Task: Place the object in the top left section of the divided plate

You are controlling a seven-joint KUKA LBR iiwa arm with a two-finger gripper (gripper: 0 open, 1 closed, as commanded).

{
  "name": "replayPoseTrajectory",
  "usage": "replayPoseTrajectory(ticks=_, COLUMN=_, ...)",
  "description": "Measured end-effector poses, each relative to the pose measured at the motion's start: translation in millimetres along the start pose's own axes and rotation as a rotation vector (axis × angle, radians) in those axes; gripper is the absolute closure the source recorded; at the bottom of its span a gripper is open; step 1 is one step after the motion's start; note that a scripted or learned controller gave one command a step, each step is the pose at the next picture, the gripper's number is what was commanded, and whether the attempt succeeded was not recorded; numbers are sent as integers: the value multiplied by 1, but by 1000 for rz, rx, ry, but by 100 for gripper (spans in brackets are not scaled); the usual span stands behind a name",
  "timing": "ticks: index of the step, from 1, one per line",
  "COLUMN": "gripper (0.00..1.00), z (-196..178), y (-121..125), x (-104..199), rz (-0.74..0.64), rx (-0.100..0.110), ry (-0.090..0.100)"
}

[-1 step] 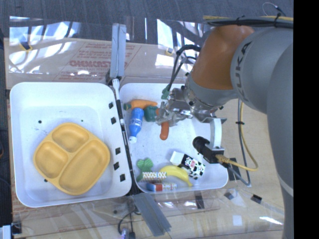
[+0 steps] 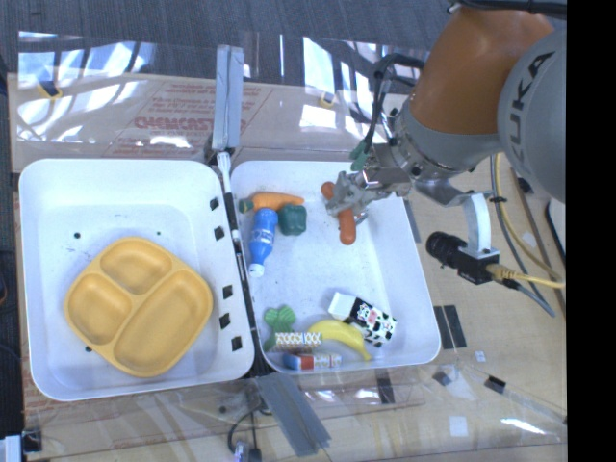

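I'm watching the hand (image 2: 354, 198) hanging over the far part of the right bin (image 2: 409, 258), right at an orange hot-dog-shaped toy (image 2: 346, 227) that is pointing down from it. The toy's upper end is sitting in among the fingers, but from this angle I cannot tell whether they are clamping it or merely touching it, and I cannot tell whether it is lifted clear of the bin floor. A reddish piece (image 2: 328, 190) is lying just left of the hand.

The yellow divided plate (image 2: 140, 304) is waiting in the left bin (image 2: 58, 191), well apart from the arm, with all three sections bare. Its far left section (image 2: 138, 262) is the target, as I'm reading it.

I'm judging this as the pick step, not yet the carry. The next move calls for a straight rise, a check that the toy comes along, then a long traverse left over the divider between the bins, ending above that small far compartment before letting go. The toy is dangling off-centre, so I'm expecting it could swing or slip.
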State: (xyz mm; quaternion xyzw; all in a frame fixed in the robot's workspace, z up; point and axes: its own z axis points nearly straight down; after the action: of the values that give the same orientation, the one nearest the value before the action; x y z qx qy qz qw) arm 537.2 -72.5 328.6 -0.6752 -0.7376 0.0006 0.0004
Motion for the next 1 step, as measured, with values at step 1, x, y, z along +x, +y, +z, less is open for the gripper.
replayPoseTrajectory(ticks=1, gripper=0, z=0, y=0, x=0, rz=0, rx=0, ry=0)
